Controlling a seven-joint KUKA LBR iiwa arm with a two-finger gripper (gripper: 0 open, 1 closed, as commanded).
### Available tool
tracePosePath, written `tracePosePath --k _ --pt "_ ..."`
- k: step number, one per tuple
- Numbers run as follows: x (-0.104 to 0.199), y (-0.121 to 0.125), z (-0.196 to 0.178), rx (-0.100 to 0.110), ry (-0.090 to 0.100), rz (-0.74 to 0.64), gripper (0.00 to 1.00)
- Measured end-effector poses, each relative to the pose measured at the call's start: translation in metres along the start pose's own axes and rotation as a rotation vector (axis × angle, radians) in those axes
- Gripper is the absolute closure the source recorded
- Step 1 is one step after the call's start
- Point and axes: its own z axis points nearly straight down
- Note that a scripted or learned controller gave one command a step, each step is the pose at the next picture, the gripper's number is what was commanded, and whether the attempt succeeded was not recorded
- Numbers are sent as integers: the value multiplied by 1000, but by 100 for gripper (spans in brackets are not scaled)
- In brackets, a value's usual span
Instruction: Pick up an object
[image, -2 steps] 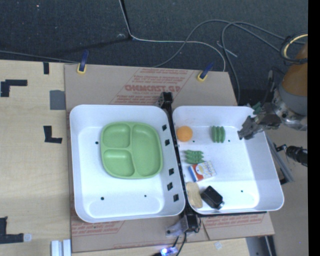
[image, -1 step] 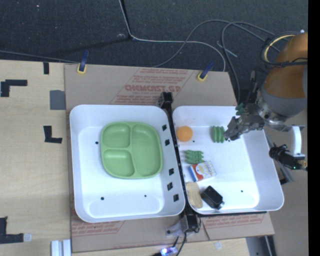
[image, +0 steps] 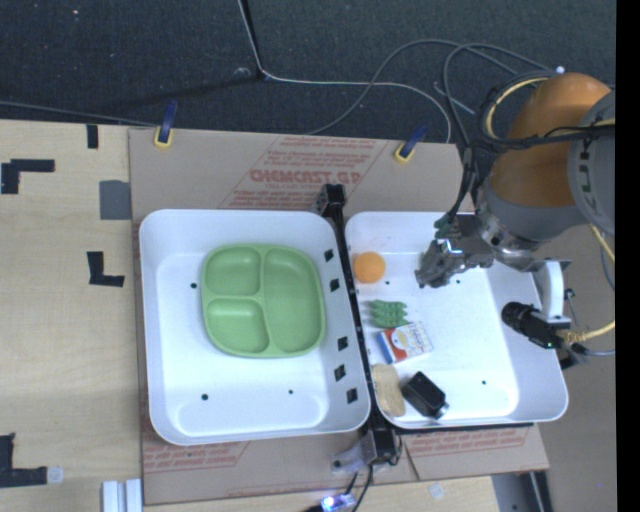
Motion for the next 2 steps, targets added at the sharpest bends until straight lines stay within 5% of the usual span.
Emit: tracePosePath --k 2 --pt "106 3 29 2 0 -1 100"
